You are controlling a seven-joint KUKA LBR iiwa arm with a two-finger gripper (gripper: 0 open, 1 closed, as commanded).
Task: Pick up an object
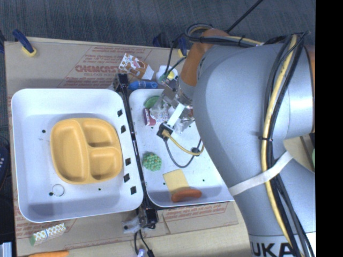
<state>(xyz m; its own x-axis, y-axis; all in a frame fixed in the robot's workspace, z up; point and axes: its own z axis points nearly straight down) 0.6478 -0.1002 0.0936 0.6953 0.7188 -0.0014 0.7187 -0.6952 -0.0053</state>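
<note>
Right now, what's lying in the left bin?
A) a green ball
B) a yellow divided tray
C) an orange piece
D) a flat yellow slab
B: the yellow divided tray lies in the left bin, while the green ball, the flat yellow slab and the orange piece are all in the right bin.

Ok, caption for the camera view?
Arm reaches into the right bin, with a green ball and yellow block; yellow tray in the left bin.
</note>
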